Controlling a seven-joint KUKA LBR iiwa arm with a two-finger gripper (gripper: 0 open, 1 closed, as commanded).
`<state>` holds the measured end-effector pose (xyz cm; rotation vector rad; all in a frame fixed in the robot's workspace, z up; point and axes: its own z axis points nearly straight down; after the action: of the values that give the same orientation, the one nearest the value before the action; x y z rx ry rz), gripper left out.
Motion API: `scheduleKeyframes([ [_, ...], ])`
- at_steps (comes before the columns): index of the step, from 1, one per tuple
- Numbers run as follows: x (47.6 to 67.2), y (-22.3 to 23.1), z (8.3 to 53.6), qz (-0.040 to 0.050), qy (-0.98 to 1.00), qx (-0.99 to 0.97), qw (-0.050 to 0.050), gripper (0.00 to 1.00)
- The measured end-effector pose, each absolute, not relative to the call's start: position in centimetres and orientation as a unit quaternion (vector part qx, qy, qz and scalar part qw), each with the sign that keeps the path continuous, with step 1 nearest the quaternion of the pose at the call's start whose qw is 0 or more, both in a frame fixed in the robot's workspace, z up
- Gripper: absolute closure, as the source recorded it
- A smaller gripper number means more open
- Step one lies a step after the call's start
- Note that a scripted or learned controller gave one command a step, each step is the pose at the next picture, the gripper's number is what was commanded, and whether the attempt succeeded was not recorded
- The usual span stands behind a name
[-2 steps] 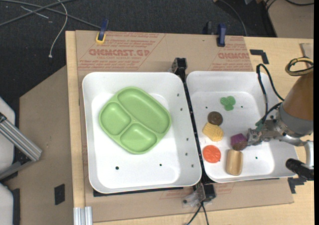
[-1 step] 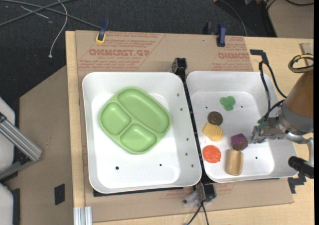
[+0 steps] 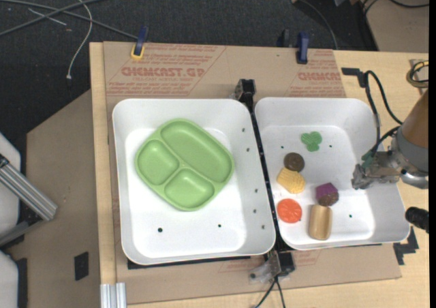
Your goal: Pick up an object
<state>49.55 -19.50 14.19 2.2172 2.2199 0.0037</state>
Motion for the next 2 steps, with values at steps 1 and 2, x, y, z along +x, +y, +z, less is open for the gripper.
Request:
scheduleKeyframes([
  [1, 49.7, -19.2, 18.6, 0.0013, 0.708, 0.706, 0.003, 1.0],
  [2, 49.8, -19.2, 23.1, 0.0013, 0.708, 0.706, 0.003, 1.0],
])
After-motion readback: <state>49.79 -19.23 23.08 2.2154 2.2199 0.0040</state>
